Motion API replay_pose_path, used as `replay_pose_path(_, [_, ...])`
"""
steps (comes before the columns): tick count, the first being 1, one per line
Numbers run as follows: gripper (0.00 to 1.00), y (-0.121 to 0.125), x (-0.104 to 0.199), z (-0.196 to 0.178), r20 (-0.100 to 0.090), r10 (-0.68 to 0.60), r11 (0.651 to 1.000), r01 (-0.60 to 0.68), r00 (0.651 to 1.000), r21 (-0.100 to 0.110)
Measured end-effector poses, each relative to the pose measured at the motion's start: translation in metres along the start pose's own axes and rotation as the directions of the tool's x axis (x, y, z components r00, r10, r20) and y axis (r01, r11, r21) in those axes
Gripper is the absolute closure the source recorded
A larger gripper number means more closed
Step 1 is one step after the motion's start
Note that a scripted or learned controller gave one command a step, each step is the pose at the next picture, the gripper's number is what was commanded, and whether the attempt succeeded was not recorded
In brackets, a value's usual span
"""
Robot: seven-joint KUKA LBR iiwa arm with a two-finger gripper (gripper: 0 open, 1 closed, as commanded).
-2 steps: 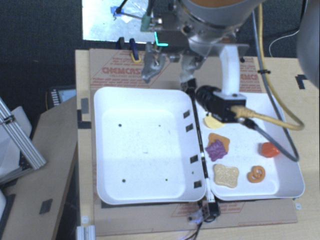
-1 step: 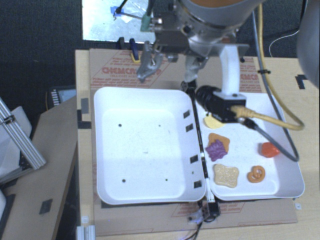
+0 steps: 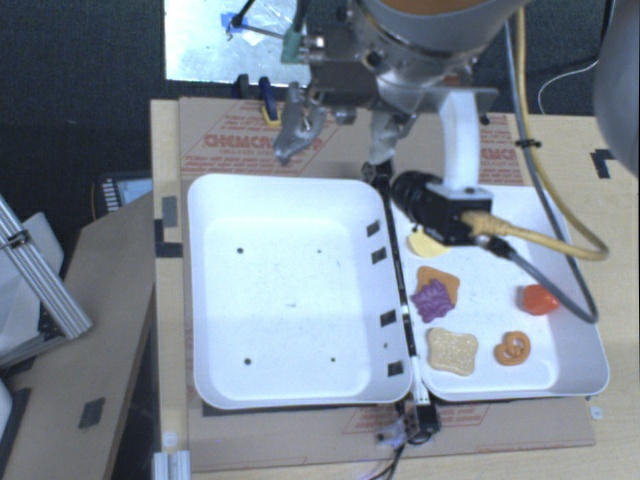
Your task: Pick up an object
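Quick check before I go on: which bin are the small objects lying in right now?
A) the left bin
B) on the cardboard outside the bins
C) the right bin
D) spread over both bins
C: the purple piece, the red piece, the beige piece and the orange pretzel shape all lie in the right bin, while the left bin shows just its white floor.

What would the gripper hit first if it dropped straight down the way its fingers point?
The two-finger gripper is open, fingers pointing down near the back rim of the left shallow white bin. Likely first contact is that rim or the brown cardboard sheet behind it; depth is unclear.
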State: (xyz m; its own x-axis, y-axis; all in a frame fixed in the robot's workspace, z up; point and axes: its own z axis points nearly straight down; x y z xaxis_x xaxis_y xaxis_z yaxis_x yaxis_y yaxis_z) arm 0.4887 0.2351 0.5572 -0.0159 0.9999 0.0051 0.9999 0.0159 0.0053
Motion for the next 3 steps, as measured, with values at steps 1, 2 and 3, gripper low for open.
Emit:
replay_pose_path(1, [1.0,0.0,0.0,-0.012,-0.002,-0.003,1.0,0.003,1.0,-0.003])
replay_pose_path(2, [1.0,0.021,-0.003,0.196,0.012,0.015,1.0,-0.016,1.0,0.019])
replay_pose_path(3, [1.0,-0.006,-0.026,0.297,0.01,0.016,1.0,-0.016,1.0,0.017])
